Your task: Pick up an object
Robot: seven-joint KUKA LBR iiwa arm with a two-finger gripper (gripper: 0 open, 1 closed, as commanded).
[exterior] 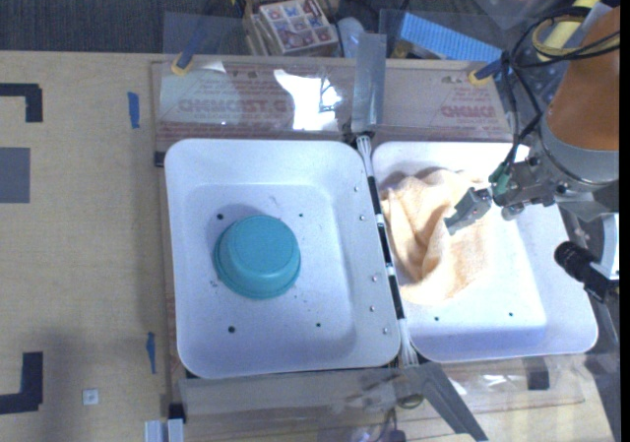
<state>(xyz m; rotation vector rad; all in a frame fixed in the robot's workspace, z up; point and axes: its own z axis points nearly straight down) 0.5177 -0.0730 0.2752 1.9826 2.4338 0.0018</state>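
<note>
Cloth in the right bin, my pincer poised at its edge.

Nearest me sits a rigid, smooth teal bowl [257, 255], upside down in the left bin [187, 174]; farther right, the cloth [423, 233] lies crumpled in the right bin [561, 322], soft, light, limp, best pinched at a raised fold. My pincer [465, 214] hangs over it, grasping nothing that I can see; its opening I cannot tell.

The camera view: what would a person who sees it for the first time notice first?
Probably the teal bowl, upside down in the middle of the left bin, since its colour stands out against the white. Next comes the crumpled beige cloth on the left side of the right bin, with the gripper just above the cloth's upper right part.
</note>
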